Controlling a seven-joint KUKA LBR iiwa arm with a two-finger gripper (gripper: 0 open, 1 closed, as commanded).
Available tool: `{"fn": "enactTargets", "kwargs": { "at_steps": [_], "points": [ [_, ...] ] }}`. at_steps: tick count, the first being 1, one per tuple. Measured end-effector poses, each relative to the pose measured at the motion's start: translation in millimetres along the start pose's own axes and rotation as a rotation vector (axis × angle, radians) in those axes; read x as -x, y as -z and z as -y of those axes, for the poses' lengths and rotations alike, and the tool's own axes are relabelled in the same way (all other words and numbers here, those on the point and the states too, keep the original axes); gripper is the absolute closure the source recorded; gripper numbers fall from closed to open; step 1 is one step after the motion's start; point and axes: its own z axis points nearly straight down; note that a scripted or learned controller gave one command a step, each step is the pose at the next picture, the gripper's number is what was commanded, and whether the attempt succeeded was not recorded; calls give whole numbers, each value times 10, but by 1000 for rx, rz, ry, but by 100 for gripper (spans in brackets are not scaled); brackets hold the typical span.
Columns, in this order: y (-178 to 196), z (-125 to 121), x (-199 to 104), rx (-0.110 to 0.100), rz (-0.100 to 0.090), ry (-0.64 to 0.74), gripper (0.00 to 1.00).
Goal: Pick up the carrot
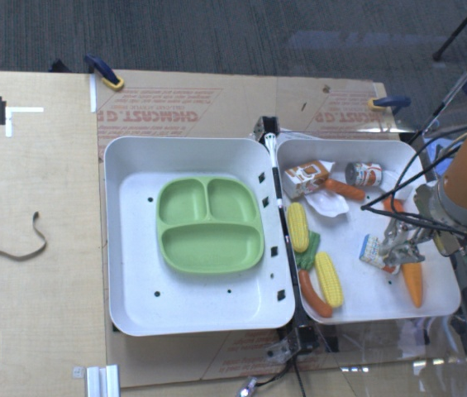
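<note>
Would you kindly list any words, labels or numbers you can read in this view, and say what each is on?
"CHEMAST GP" or similar, red print, upside down and partly blurred, on the cardboard under the bins.
Red print on the cardboard at upper right: too blurred to read.
Labels on the carton, the can and the blue packet: too small to read.

bins (126, 304): smooth white plastic, slightly glossy
plate (211, 225): matt green plastic
bench (35, 304): pale wood, matt
sheet under bins (159, 106): brown cardboard, printed red
carrot (413, 284): smooth orange plastic look
corn cobs (328, 278): bumpy yellow plastic
pincer (398, 251): bare grey metal
</note>
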Motion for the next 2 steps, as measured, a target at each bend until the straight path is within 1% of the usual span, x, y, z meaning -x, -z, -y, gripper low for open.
{"fn": "enactTargets", "kwargs": {
  "at_steps": [1, 2],
  "points": [
    [0, -3, 2, 0, 0, 0, 0],
    [-213, 133, -127, 15, -12, 436, 0]
  ]
}}
